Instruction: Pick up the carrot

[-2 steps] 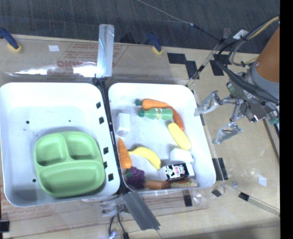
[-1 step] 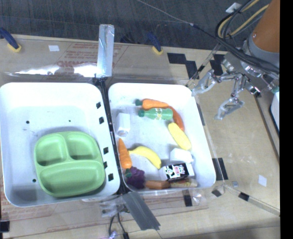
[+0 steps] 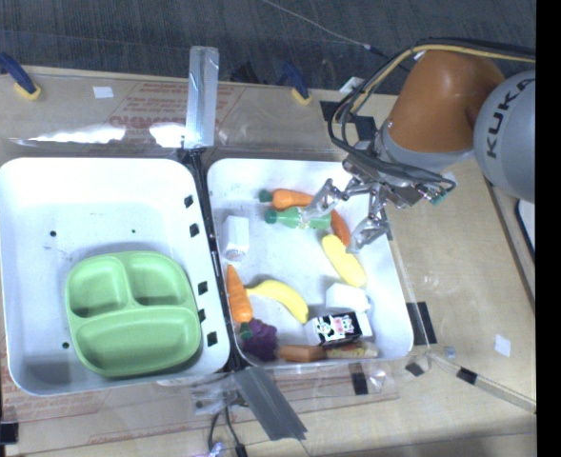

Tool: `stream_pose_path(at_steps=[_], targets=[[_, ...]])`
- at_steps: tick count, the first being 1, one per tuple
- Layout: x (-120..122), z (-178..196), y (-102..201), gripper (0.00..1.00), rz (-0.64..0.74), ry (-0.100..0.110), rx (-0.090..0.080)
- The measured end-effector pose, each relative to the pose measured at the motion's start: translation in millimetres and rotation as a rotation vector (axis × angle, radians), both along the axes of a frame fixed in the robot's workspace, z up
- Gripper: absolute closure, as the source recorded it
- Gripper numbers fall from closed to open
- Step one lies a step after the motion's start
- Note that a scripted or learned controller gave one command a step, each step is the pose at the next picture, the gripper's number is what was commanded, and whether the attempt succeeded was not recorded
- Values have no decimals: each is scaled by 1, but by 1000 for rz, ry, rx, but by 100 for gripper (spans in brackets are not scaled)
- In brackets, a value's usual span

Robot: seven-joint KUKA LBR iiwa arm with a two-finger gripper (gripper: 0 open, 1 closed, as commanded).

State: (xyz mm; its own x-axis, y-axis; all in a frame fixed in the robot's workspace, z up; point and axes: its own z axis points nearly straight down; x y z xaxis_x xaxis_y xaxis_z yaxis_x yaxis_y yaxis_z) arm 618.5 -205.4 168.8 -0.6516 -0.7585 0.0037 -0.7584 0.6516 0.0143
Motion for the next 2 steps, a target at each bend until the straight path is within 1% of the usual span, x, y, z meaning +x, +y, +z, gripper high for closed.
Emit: stream_pose_path(at_steps=[1,2], targets=[[7,-74,63,0,204,-23,-6],[-6,84,69,0,431,-26,-8]])
